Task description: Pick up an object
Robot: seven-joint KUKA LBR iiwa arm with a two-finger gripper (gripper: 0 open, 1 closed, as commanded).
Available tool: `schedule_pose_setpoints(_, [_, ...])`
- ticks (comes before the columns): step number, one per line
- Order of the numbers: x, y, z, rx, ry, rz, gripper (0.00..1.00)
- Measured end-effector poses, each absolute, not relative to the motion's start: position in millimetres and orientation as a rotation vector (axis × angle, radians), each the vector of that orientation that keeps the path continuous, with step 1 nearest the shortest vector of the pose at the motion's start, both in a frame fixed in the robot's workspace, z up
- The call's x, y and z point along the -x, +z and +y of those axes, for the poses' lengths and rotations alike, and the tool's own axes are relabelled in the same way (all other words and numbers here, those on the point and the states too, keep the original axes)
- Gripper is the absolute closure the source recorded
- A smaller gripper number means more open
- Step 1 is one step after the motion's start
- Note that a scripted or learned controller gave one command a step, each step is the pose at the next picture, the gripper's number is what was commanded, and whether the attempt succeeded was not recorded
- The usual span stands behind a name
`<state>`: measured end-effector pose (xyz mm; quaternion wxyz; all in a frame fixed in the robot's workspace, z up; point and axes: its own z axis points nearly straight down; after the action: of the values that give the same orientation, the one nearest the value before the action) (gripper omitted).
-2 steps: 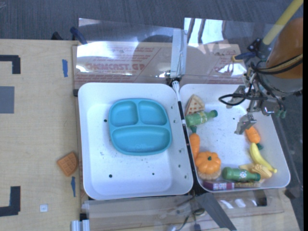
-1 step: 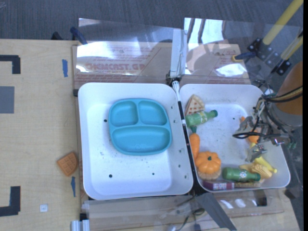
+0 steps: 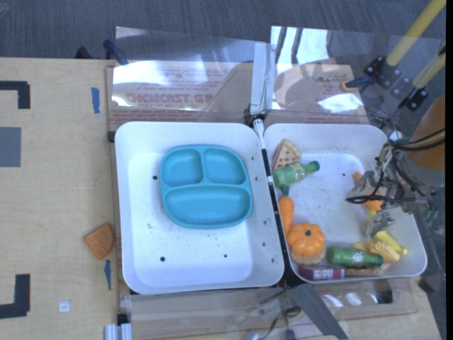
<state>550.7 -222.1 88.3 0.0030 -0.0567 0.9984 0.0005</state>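
The right bin (image 3: 331, 193) holds toy food: a waffle-patterned wedge (image 3: 286, 154), a green bottle (image 3: 295, 172), a carrot (image 3: 286, 214), an orange pumpkin (image 3: 306, 239), a second green bottle (image 3: 354, 257) lying at the front, and a yellow corn-like piece (image 3: 386, 245). My gripper (image 3: 374, 197) is low over the bin's right side, above the yellow piece. A small orange item (image 3: 372, 205) shows right at the gripper; wires and the wrist hide how they meet.
The left bin (image 3: 134, 190) carries a blue divided plate (image 3: 205, 186). A dark flat bar (image 3: 322, 273) lies along the right bin's front wall. A brown waffle square (image 3: 100, 241) sits on the bench to the left of the bins. Clear plastic sheets stand behind both bins.
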Motion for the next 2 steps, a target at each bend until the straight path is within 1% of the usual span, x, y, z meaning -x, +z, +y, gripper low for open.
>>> schedule_pose_setpoints(1, [-554.4, 98.9, -221.1, 0.180, -0.004, 3.119, 1.00])
schedule_pose_setpoints(2, [-662.9, 87.5, -213.3, 0.029, 0.000, 3.133, 1.00])
